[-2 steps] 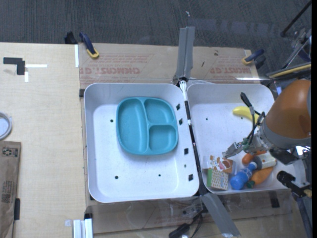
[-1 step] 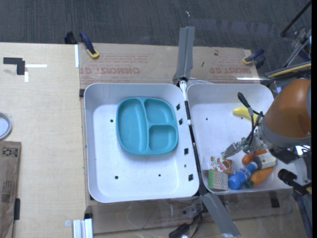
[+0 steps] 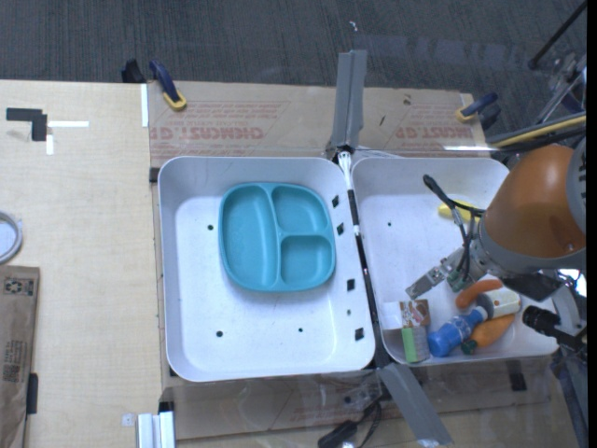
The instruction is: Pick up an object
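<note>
The left bin (image 3: 177, 278) holds one thing, a teal divided plate (image 3: 277, 237) lying flat a little toward the far side, with bare white floor around it. The right bin (image 3: 392, 194) is the busy one. Its near corner is crowded: a blue bottle (image 3: 457, 332) lies on its side, an orange carrot (image 3: 494, 329) just beside it on the right, another orange piece (image 3: 478, 293) a bit farther back, and a white block (image 3: 504, 302) between the two. To the left of the bottle sits a green-and-white packet (image 3: 411, 329) against the near wall. Something yellow (image 3: 451, 212) shows at the far right of that bin, partly hidden by the arm.

The arm (image 3: 536, 203) leans in from the right, its orange band covering the bin's right side. The gripper (image 3: 437, 280) hangs low over the right bin, just above the packet and beside the orange piece; nothing sits between its fingers, and whether they are apart or together I cannot tell from here.

Behind the bins lies brown cardboard (image 3: 280, 119) with clamps (image 3: 168, 87) at its far edge.
</note>
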Available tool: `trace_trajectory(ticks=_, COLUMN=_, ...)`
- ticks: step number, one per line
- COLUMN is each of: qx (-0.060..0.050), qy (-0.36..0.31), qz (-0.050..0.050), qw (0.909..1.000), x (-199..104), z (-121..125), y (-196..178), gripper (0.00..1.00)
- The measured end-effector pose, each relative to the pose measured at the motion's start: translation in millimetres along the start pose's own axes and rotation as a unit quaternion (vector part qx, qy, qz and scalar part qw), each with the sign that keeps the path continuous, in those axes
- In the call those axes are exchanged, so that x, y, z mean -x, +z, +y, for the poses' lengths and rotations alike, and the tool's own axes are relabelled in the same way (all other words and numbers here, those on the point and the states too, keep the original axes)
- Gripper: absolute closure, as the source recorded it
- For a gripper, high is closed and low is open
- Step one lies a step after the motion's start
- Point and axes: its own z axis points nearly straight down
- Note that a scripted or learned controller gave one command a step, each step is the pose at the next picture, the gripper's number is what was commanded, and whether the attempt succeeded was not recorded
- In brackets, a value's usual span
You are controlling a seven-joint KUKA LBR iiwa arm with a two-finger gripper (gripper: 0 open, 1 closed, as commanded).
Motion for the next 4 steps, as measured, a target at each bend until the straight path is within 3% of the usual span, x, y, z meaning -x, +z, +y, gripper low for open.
trace_trajectory(ticks=1, qx=-0.026, qy=-0.003, qz=0.022, qw=0.9994, x=-39, z=7, y=-86, gripper=0.00)
trace_trajectory(ticks=2, qx=-0.025, qy=-0.073, qz=0.025, qw=0.9967, x=-17, z=-2, y=3, gripper=0.00)
trace_trajectory(ticks=3, qx=-0.025, qy=-0.070, qz=0.024, qw=0.9969, x=-16, z=-2, y=-6, gripper=1.00)
trace_trajectory(ticks=4, qx=-0.025, qy=-0.068, qz=0.024, qw=0.9971, x=-15, z=-1, y=-15, gripper=1.00)
